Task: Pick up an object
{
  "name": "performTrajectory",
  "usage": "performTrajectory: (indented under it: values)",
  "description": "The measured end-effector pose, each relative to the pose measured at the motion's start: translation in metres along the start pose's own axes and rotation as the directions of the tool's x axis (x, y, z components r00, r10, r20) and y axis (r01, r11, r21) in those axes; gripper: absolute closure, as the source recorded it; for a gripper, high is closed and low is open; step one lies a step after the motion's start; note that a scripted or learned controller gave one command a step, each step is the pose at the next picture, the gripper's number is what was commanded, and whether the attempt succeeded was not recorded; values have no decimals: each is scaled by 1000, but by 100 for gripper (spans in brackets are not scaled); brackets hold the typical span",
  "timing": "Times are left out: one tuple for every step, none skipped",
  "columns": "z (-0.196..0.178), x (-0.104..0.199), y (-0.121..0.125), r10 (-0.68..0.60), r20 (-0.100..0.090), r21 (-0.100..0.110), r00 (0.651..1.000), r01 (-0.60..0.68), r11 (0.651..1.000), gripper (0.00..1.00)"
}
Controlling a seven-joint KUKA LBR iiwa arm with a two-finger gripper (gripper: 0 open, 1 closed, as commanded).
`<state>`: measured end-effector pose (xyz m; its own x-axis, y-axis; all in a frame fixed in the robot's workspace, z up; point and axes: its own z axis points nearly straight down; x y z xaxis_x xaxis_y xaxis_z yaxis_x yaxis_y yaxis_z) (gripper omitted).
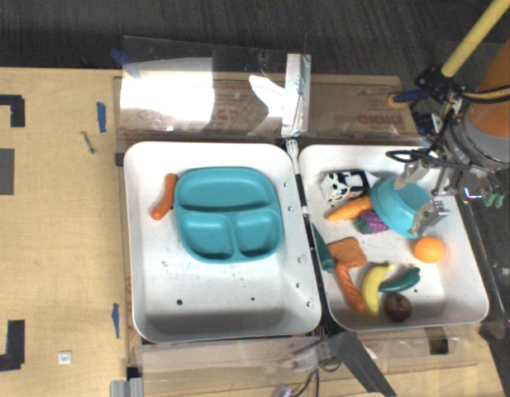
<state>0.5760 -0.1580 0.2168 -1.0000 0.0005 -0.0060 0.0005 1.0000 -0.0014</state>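
Bright overhead light, glare on clear panel (168, 98) (washed white), soft focus

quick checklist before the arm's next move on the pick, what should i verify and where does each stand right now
1. Gripper is over the right bin: ok, it sits in that bin's upper right part.
2. A target lies under the gripper: ok, the teal bowl is right against its fingers.
3. Bowl is actually between the fingers: cannot tell, metal parts overlap the bowl's rim.
4. Nearby things are clear of the closing path: not ok, the orange ball lies just below the gripper, and the carrot and purple grapes touch the bowl's left side.
5. Left bin is out of the arm's way: ok, the teal divided plate and sausage lie far from it.
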Motion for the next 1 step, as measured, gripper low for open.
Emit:
performTrajectory:
  values:
    - [100,43,-65,38,-9,-2,999,-38,999,0]
